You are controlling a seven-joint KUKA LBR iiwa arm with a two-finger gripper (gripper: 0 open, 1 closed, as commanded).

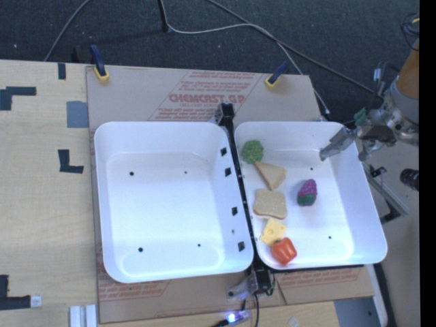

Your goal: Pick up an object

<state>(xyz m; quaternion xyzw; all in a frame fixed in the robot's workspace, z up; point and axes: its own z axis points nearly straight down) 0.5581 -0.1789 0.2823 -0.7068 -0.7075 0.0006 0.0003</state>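
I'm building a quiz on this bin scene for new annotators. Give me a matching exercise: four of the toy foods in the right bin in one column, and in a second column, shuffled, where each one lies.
Things
1. green broccoli
2. purple grapes
3. red pepper
4. square bread slice

Places
A. nearest the front edge of the right bin, beside the yellow cheese
B. at the back of the bin, close to the divider
C. out toward the bin's middle, apart from the others
D. between the triangular bread wedge and the yellow cheese

Pairs: 1-B, 2-C, 3-A, 4-D
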